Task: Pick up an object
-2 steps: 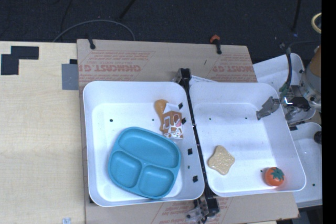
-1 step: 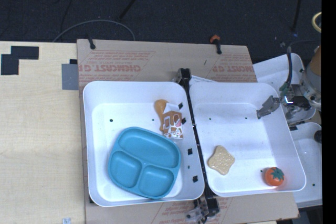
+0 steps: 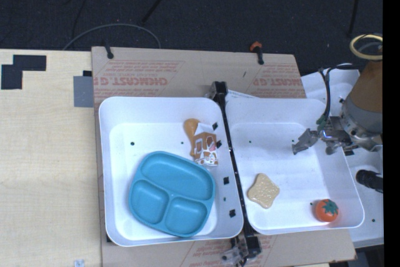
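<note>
My gripper (image 3: pixel 320 142) hangs over the right part of the right bin (image 3: pixel 275 115), above bare white floor, with nothing visibly held. A beige, bread-shaped piece (image 3: pixel 263 190) lies near that bin's front left, well to the left of and below the gripper. An orange tomato-like toy (image 3: pixel 325 210) sits in the front right corner. In the left bin (image 3: pixel 119 134) a blue divided plate (image 3: pixel 171 192) lies flat. Behind it, near the divider, are a small patterned packet (image 3: pixel 205 149) and a brown-orange piece (image 3: pixel 191 127).
The bins sit on a cardboard sheet (image 3: pixel 187 75) clamped at the back. A black divider strip (image 3: pixel 226 153) runs between the bins. Cables and the arm's grey body (image 3: pixel 365 103) crowd the right side. A pale wooden bench (image 3: pixel 44 166) lies to the left.
</note>
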{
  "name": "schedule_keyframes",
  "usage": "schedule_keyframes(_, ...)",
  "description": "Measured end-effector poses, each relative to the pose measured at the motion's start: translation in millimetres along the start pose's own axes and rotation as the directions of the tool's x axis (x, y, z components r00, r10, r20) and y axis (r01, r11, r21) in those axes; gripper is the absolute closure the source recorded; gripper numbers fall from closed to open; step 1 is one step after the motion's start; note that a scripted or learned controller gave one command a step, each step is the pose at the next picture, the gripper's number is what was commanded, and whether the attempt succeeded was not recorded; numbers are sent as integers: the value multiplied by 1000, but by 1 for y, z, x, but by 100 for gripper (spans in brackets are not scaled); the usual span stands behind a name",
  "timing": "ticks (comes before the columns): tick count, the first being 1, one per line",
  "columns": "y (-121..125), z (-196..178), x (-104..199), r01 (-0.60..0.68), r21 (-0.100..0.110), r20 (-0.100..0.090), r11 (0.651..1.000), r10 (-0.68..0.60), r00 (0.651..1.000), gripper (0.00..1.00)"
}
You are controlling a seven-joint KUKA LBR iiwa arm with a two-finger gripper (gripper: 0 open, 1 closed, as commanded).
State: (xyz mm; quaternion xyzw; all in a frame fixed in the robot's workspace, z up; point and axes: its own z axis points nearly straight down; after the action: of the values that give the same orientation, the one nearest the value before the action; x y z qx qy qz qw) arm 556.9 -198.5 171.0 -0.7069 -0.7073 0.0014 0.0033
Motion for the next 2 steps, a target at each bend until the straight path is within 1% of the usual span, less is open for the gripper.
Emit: schedule_keyframes(2,0,86,3,-3,-3,1,1000,3,1000,0)
